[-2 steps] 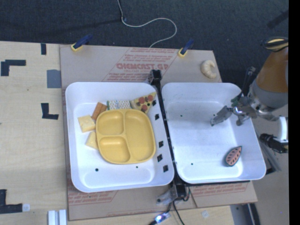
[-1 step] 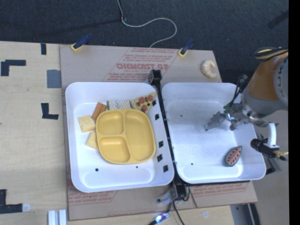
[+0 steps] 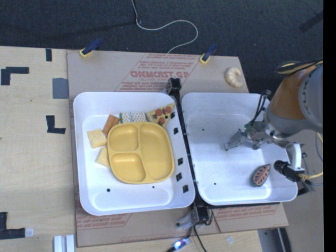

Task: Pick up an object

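Camera view: gripper (image 3: 232, 143) low over the right bin (image 3: 220, 190), pointing left, nothing visible between its fingers; can't tell if spread or closed. Nearest candidate is a small oval object (image 3: 260, 175), brown-grey with reddish centre, lying flat near the right bin's front right corner, just beside the arm's wrist. Probably light and rigid; take across the narrow width. Left bin (image 3: 86, 193) holds a yellow divided plate (image 3: 140, 152), smooth plastic, rounded corners, lying over small toy food pieces (image 3: 105, 133) and cracker-like squares. Plate is wide, awkward; rim only.
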{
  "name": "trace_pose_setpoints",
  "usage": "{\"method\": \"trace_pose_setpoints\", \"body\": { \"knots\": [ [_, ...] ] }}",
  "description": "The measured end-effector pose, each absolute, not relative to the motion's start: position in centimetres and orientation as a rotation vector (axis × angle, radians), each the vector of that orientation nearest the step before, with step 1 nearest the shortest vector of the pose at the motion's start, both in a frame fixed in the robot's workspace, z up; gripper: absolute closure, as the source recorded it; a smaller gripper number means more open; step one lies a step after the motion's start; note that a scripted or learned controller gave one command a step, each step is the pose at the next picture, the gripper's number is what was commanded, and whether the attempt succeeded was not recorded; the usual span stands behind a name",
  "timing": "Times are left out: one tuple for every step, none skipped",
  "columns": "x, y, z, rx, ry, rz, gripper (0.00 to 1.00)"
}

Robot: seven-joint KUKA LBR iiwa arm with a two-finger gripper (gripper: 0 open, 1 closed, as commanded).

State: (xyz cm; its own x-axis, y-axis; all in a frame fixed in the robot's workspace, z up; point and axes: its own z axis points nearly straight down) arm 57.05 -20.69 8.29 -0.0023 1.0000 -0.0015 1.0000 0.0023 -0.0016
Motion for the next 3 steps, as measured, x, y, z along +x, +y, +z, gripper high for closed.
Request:
{"method": "trace_pose_setpoints", "body": {
  "knots": [
    [57.2,-20.7,9.6,-2.221,-2.227,0.002,1.00],
    [56.7,-21.3,14.2,-2.222,-2.224,-0.001,1.00],
    [56.9,-21.2,18.3,-2.221,-2.224,-0.001,1.00]
  ]
}}
